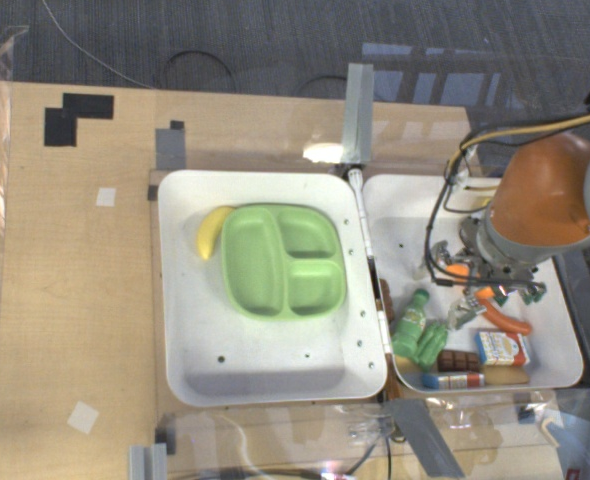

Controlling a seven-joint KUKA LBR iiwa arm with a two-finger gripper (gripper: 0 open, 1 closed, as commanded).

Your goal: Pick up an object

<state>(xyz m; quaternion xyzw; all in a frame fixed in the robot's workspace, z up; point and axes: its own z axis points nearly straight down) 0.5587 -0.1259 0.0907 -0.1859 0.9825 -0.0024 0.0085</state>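
The gripper is seen low over the right bin, hanging beneath the grey wrist and the orange band of the arm, which comes in from the right side of the view. Whether anything is grasped cannot be told, since the wrist and its cables cover most of the tool from above.

Just beside the gripper, toward the arm's side and a little nearer the front rim, an orange carrot-like piece is laid at a slant. Directly in front of that, a small blue and white carton is set close to the bin's front edge. On the gripper's other side, toward the divider between the bins, a green bottle is laid tilted, with a second green item touching it. In front of the gripper, along the front rim, a dark brown bar is placed, and a thin blue and red pen-like object is laid just in front of the bar.

Well apart from the gripper, across the divider, the left bin is occupied by a green divided tray. A yellow banana is tucked against the tray's far-left edge, touching it.
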